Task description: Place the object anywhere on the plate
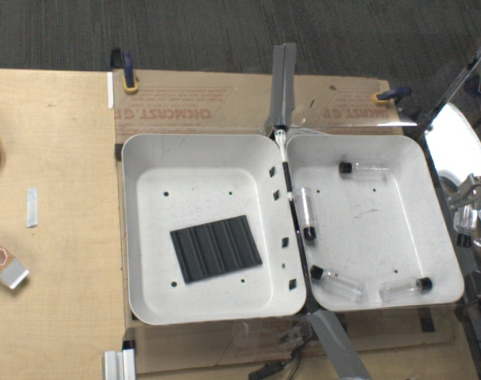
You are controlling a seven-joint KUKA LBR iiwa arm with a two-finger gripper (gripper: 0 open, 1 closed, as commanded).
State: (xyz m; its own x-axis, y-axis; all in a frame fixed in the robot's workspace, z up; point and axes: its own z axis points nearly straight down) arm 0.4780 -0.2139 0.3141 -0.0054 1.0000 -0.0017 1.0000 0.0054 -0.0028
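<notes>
Ribbed dark plate (pixel 217 248) in left bin (pixel 145 165); four clear vials in right bin (pixel 414 165); end effector (pixel 468 212) at 3 o'clock, state indiscernible.

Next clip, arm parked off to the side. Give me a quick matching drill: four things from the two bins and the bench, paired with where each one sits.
Things:
1. dark ribbed plate
2. clear vial with a black cap
3. orange clamp
4. another capped clear vial

Places:
A. far part of the right bin
B. on the floor of the left bin
C. along the right bin's left wall, next to the divide between the bins
D. on the cardboard's far edge, beyond the left bin

Pairs: 1-B, 2-C, 3-D, 4-A
</notes>
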